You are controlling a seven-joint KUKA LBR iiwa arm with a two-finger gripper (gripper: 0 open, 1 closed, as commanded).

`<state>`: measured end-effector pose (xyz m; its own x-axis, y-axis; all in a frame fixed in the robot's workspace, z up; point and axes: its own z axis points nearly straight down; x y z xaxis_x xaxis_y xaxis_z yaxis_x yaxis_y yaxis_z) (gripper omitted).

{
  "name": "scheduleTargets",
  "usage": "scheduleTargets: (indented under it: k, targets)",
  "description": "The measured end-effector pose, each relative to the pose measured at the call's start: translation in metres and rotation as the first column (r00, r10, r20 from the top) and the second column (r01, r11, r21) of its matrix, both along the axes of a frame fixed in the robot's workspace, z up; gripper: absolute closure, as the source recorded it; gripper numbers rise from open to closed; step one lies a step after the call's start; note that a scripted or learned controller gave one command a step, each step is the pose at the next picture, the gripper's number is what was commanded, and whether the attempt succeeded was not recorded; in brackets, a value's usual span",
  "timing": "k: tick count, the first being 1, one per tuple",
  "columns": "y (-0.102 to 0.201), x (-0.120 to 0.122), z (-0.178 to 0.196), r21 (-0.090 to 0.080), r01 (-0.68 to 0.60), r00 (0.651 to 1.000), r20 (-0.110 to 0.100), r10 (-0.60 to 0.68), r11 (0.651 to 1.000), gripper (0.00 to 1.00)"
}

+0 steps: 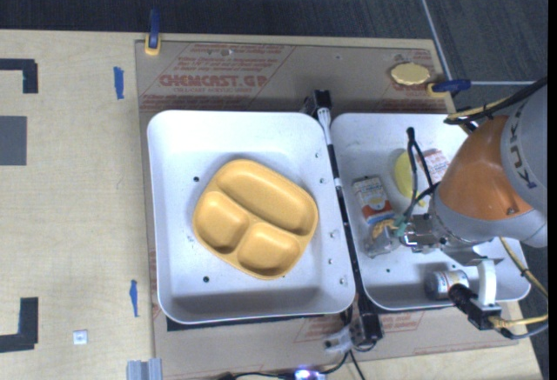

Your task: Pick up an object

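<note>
In the right bin [383, 296], a small white packet with red and orange print [369, 194] lies near the left wall. A yellow rounded object [402, 175] sits just behind it, partly covered by black cables and the arm. My gripper [406, 232] reaches down into this bin beneath the orange wrist band, right beside a small clear item with green and blue bits [381, 232]. The wrist hides the fingertips, and I cannot see whether anything sits between them.
The left bin [165, 196] holds a large yellow three-compartment tray [252, 217]. A tan disc [411, 74] rests on the cardboard behind the right bin. The arm covers the right half of the right bin.
</note>
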<state>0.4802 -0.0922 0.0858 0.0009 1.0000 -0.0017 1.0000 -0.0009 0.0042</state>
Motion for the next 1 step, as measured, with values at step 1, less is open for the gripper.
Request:
scheduleTargets:
  k: [1]
  targets:
    - [-0.0003,0.0000,0.0000,0.001,-0.001,1.000,0.000,0.001,1.000,0.00]
